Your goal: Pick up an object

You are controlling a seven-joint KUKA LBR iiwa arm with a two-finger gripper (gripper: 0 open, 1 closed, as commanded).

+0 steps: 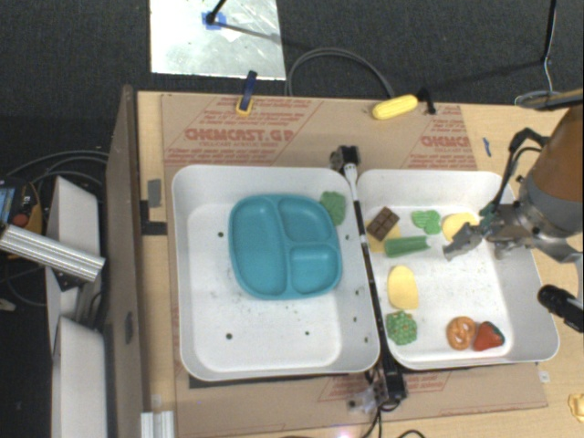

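Observation:
The right bin point(511, 354) holds several toy foods: a brown block point(382, 223), a green leafy piece point(425, 219), a yellow piece point(458, 224), a green cucumber point(404, 245), a pale yellow lemon point(402, 286), a green broccoli point(401, 328), a pretzel point(461, 332) and a red strawberry point(489, 336). My gripper point(464, 242) hangs over the bin's upper right part, just right of the yellow piece and above the bin floor. Nothing shows between its fingers.
The left bin point(210, 336) holds a blue divided plate point(285, 246) with a green leafy toy point(334, 206) at its upper right corner. A yellow banana-shaped toy point(394, 108) lies on the cardboard behind the bins. The arm point(557, 190) enters from the right.

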